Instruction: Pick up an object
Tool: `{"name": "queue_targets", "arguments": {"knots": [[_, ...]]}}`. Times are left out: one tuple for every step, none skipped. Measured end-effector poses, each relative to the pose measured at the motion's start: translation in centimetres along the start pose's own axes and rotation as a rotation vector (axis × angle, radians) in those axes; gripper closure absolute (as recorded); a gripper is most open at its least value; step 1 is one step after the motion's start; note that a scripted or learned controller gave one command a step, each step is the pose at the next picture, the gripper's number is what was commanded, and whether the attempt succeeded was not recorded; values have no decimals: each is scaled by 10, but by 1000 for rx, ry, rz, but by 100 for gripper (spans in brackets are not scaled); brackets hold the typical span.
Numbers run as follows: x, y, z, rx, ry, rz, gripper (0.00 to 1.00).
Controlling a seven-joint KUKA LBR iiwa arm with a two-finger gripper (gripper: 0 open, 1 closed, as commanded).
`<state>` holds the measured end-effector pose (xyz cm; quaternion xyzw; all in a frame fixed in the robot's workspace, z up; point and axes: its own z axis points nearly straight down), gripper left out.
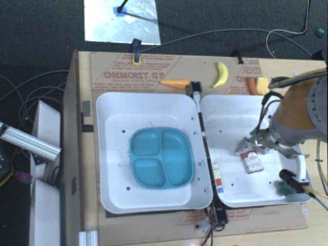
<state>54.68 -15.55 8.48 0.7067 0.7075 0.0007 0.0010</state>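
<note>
Small red packet (252,162) partly hidden under pincer (251,145)

The arm (302,106) reaches in from the right edge, its orange band uppermost and the grey wrist section below it, bending down and leftward. The gripper (251,145) hangs low at the end of the wrist, pointing toward the left and slightly near. Its metal parts are small and blurred, so their spread cannot be told.
</note>
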Motion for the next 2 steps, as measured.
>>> {"name": "queue_targets", "arguments": {"knots": [[0, 1, -10, -2, 0, -1, 100], [61, 19, -79, -1, 1, -4, 100]]}}
